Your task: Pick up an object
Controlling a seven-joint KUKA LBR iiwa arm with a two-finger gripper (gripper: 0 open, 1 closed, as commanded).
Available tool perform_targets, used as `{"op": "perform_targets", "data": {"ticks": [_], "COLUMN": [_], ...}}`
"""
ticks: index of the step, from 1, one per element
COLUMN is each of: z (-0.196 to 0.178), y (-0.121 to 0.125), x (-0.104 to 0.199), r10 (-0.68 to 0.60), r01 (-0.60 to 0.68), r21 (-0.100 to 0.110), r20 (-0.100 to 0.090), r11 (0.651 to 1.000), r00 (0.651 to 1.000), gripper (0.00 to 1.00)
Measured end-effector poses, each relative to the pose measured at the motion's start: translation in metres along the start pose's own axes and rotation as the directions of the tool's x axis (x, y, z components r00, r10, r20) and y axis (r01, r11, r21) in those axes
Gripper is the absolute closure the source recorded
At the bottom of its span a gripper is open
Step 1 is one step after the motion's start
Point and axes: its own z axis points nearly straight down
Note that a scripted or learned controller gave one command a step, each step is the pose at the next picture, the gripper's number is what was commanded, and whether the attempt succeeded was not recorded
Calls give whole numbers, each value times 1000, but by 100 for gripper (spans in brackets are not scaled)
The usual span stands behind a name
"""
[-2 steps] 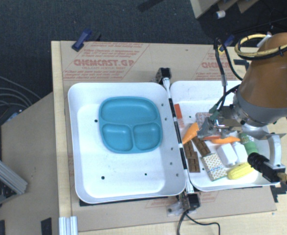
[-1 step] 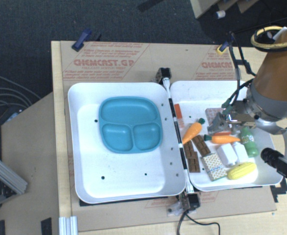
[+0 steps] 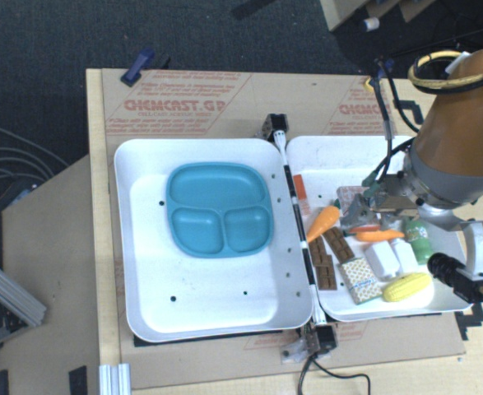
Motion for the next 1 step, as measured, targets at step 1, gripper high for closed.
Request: {"op": "perform_targets", "data": {"ticks": [1], "z": [5], "y": [0], "x": [42], "r10": [-1], "r01": [1], "r21": [1], "r20": [0], "r11": [1000], "r00": [1000], "gripper": [100]}}
